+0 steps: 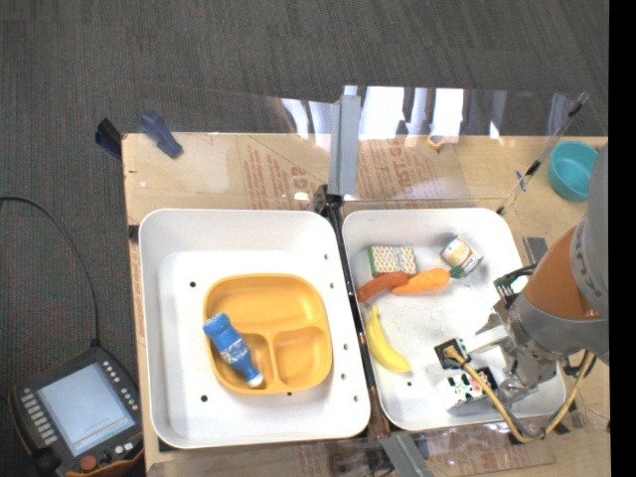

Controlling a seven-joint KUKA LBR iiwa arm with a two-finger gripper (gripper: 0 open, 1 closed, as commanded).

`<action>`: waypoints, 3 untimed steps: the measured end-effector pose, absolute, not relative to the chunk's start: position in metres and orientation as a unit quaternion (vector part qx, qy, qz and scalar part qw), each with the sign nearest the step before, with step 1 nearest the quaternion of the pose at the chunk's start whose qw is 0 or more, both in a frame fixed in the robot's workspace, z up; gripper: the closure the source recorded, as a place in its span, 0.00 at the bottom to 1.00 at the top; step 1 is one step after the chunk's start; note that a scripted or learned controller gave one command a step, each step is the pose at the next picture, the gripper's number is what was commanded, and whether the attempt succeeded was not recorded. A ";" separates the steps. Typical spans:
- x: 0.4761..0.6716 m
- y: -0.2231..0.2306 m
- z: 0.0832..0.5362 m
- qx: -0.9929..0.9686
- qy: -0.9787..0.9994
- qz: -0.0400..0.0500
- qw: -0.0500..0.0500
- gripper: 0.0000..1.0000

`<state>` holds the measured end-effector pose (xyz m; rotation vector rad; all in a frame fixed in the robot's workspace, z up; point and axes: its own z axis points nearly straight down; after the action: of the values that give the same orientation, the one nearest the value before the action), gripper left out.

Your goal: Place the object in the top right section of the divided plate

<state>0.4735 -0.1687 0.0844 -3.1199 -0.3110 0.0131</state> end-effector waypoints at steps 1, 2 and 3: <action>0.471 -0.169 0.091 -0.995 -0.098 0.008 0.006 1.00; 0.475 -0.211 0.085 -0.978 -0.209 0.002 0.005 1.00; 0.475 -0.210 0.085 -0.995 -0.102 0.003 0.004 1.00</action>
<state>0.4753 -0.2098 0.0850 -3.1162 -0.3209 0.0095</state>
